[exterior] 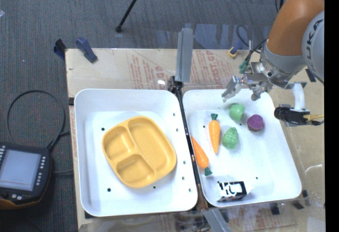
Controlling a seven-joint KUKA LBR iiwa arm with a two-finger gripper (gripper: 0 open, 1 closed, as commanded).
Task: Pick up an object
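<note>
My gripper (244, 92) hangs over the far edge of the right bin (275, 172), its two fingers spread open with nothing between them. Just below it lies a light green round item (237, 112), with a purple round item (255, 123) to its right. A bumpy green item (230, 137) sits nearer the front. An orange carrot (214, 134) lies upright in the picture to its left. A second carrot (199, 154) rests against the bin's left wall.
The left bin (90, 119) holds a yellow divided plate (139, 150). A black-and-white tag (232, 189) lies at the front of the right bin. A grey post (184, 59) stands behind the gap between the bins. A pendant (21, 172) sits at far left.
</note>
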